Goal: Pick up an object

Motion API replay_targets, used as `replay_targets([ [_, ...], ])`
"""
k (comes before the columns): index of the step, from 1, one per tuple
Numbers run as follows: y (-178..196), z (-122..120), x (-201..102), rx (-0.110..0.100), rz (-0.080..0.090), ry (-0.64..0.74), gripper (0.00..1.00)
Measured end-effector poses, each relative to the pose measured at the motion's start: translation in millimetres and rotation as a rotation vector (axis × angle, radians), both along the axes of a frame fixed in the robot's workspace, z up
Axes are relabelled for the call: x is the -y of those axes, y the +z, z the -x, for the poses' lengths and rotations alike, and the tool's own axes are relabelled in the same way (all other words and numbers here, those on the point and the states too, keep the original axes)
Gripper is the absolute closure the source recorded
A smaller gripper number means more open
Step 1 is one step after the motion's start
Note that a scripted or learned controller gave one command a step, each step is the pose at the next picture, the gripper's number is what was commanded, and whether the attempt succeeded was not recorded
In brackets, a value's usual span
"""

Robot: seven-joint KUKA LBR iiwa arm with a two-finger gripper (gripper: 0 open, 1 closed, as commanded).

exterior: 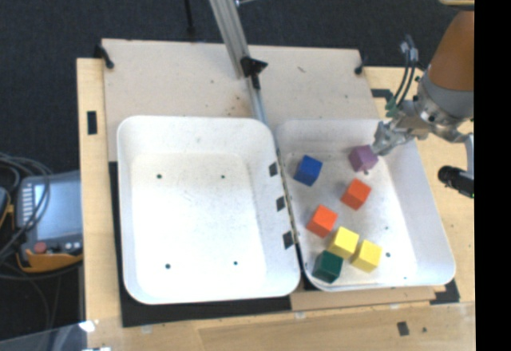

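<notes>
The left bin (200, 206) sits on the desk (92, 182), touching the right bin (415, 206) along its inner edge. Taking the purple cube (363, 157) as landmark: a blue cube (308, 170) lies to its left, one orange cube (356, 194) just below it, another orange cube (322, 220) lower left, then two yellow cubes (355, 249) and a green cube (327, 266) further below. The end effector (386, 139) hangs just beside the purple cube's upper right; whether it is spread or pressed together cannot be told.

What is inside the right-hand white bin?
The right white bin holds seven small cubes: blue, purple, two orange, two yellow, green. The gripper covers the bin's far corner.
</notes>
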State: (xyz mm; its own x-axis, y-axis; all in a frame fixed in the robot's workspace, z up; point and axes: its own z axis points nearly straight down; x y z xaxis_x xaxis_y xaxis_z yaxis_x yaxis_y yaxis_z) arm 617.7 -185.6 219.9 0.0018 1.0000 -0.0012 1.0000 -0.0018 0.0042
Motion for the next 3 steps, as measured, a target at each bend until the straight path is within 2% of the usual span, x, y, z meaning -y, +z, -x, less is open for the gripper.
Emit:
replay_targets([
  [2,-9.4,6.1,-113.3,-0.004,-0.002,0.009,1.0],
  [3,4.8,0.6,-162.5,-0.001,-0.002,0.009,1.0],
])
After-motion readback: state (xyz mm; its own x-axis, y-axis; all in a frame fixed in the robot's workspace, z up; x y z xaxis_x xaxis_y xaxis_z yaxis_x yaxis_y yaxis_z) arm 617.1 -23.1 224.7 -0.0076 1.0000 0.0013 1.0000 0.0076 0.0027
